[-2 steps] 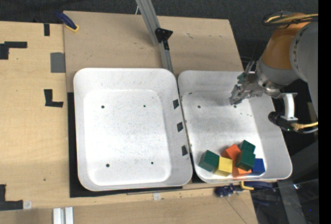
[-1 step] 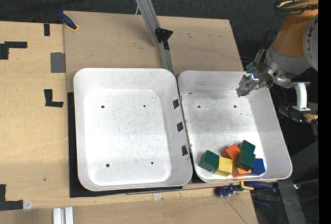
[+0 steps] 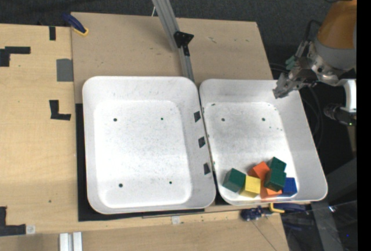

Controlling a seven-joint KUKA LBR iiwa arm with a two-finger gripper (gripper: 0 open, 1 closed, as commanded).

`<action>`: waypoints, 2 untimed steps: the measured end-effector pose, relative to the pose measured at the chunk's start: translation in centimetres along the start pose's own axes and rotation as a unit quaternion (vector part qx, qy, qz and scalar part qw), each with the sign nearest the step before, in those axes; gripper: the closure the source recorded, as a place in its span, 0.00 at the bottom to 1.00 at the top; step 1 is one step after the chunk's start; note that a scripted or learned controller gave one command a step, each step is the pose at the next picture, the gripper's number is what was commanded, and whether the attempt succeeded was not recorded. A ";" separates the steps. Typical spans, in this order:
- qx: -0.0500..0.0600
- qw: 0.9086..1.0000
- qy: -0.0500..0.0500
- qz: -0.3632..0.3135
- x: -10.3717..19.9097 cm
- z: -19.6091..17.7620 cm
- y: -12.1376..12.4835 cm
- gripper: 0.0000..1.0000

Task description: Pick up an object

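Camera view: gripper (image 3: 282, 88) over the right bin's (image 3: 307, 128) far rim, grip state unclear; coloured blocks (image 3: 262, 178) clustered in its near corner

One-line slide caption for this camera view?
The tool hangs over the right bin's far right corner, apart from the coloured blocks clustered in its near corner.

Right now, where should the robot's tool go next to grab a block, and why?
Probably toward the near end of the right bin. The tool sits over that bin's far right rim, while the blocks, among them a green one and a yellow one, are heaped in its near corner. It likely has to get above the heap before going down.
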State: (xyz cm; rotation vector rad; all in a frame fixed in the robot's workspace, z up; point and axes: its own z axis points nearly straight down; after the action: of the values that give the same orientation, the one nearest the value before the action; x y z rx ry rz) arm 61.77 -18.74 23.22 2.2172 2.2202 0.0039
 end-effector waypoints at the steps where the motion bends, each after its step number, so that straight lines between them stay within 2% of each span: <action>1: 0.002 1.000 0.001 -0.002 4.7 0.4 1.2 1.00; 2: 0.003 1.000 0.001 -0.002 10.1 1.3 1.0 1.00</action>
State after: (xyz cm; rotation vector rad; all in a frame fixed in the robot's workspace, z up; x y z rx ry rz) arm 62.78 -8.65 21.88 2.2162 2.2296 0.0000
